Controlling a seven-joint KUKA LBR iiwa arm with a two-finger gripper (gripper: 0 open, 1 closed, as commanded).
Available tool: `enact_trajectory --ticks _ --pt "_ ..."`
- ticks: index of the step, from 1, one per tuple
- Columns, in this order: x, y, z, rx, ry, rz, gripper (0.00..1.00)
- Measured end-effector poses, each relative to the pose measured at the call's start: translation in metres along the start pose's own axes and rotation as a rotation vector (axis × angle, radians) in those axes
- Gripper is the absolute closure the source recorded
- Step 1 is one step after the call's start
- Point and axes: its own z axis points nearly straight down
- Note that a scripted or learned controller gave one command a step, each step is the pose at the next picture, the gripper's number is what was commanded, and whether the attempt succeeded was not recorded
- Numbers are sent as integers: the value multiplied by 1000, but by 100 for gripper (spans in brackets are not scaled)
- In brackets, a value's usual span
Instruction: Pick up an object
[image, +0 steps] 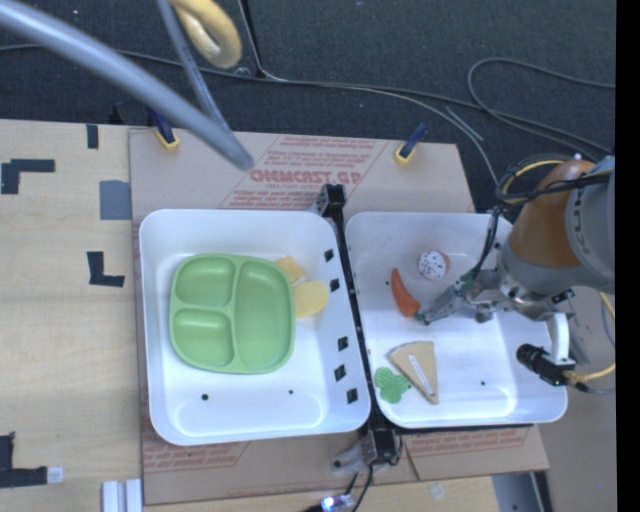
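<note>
While right bin (500, 395) holds pizza (416, 366), perhaps.

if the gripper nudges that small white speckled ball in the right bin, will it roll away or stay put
The small white speckled ball looks round, so it would probably roll at a nudge. It lies loose on the flat floor of the right white bin, with bare floor around it, so the bin walls would likely be what stops it. Its small size suggests it is light and may slip off the gripper.

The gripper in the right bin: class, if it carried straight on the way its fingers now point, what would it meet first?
Most likely the orange-red carrot-like piece. The gripper points left and slightly down toward it, with little bare right bin floor between. Height is unclear from this slanted view, so it might pass above it.
</note>
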Motion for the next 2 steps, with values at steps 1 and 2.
enact_trajectory --ticks 1,2 --pt "-1 1 -14 -4 -2 0 100" --pt "-7 -5 -63 -2 1 2 100"
